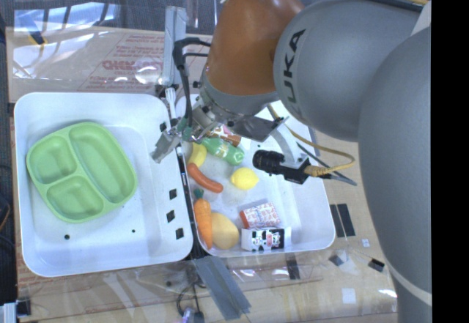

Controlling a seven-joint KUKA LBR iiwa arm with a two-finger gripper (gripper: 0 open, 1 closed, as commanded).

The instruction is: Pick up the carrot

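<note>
Tool (179, 137) hanging over right bin's (316, 237) ten-o'clock corner, grip state unclear; carrot (203, 221) lying at six o'clock, untouched.

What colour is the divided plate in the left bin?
Light green, clearest in the camera view.

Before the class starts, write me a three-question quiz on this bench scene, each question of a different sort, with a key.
1. True or false: the green divided plate lies in the same bin as the carrot.
2. Multiple choice: what touches the carrot on its right in the camera view? A) the potato B) the lemon C) the green bottle
3. Fill in: the gripper sits over the ____ between the two bins.

Key: 1 false, the plate is in the left bin, the carrot in the right bin. 2 A. 3 divide.
</note>
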